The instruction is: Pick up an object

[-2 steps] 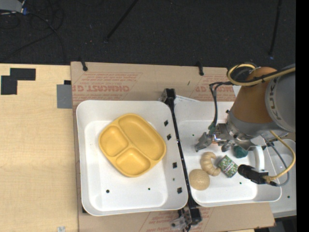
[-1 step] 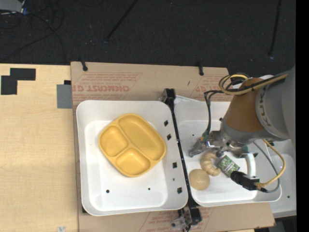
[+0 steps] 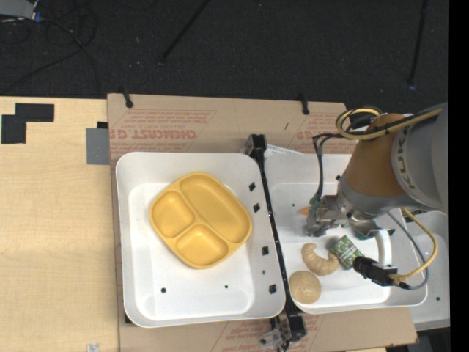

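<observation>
The worktop [image 3: 51, 233] fills the left and lower frame, pale wood, with a cardboard sheet under two white bins. The left bin [image 3: 146, 299], at centre, carries a yellow divided plate [image 3: 200, 218] lying flat in its upper middle. The right bin [image 3: 293, 174] sits at the lower right, and the arm [image 3: 388, 167] reaches over it from the right edge, its orange band above the wrist.

The gripper [image 3: 322, 222] hangs low over the middle of the right bin; whether it is spread or closed, and whether it has hold of anything, I cannot tell.

Below it lie the likely candidates for picking: a curved tan croissant-shaped piece [image 3: 319, 259], a round beige ball [image 3: 305, 287] near the bin's lower left corner, and a small green item [image 3: 343, 251] just right of the croissant shape. All three rest on the bin floor, so by my reading nothing is lifted yet; the grasp and the raise remain.
</observation>
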`<state>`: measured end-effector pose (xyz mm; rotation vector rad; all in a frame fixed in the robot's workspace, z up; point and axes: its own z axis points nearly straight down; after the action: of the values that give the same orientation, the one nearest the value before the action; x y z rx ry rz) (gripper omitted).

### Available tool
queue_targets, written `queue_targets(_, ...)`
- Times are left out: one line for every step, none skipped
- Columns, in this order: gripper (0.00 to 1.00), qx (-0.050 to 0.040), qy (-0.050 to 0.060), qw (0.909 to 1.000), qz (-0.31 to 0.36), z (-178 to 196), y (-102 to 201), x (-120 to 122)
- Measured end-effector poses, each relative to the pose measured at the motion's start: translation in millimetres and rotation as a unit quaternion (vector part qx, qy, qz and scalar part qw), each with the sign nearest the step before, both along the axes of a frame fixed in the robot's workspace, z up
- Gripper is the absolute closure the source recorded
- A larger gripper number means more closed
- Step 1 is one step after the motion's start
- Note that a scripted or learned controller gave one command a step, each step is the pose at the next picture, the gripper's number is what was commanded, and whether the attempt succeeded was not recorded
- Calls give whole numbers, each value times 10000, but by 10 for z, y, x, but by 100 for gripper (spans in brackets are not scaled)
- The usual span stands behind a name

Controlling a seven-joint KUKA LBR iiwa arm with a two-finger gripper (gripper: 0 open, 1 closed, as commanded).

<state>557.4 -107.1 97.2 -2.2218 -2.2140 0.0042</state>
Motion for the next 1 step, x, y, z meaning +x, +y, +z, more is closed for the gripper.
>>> queue_targets(100,-7,-30,10000,23,536,39,97)
